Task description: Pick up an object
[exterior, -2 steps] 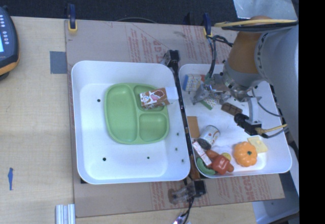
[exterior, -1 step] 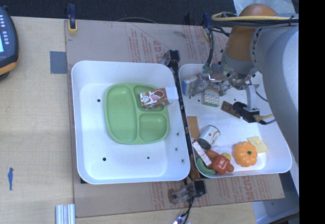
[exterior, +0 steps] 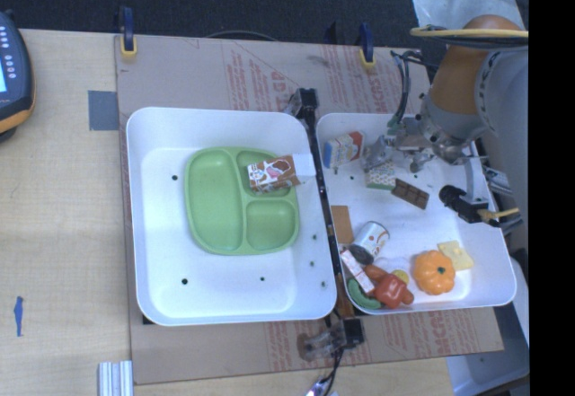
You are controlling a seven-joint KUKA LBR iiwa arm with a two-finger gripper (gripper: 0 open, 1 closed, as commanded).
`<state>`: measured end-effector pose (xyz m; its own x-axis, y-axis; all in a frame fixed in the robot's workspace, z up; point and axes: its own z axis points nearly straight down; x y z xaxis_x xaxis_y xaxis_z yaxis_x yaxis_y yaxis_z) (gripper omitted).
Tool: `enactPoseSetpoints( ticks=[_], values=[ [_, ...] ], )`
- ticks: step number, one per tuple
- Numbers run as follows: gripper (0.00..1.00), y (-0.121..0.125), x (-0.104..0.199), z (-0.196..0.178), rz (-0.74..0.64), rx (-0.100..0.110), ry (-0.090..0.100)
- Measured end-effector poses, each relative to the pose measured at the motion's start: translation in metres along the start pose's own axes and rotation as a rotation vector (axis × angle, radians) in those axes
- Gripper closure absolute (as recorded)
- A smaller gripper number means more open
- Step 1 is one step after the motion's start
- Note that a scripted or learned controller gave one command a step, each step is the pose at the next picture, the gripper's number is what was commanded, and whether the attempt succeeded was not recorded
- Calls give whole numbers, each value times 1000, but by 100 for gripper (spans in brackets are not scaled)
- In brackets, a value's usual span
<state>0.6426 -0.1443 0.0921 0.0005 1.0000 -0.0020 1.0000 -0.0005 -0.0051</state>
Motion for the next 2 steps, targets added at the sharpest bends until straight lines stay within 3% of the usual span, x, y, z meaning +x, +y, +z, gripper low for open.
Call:
enactPoseSetpoints(
  ticks=[1, 2],
  values=[
    [0, -52, 23, 1, -4, 3, 3],
    [0, -6, 32, 0, -6, -7, 2]
  ],
)
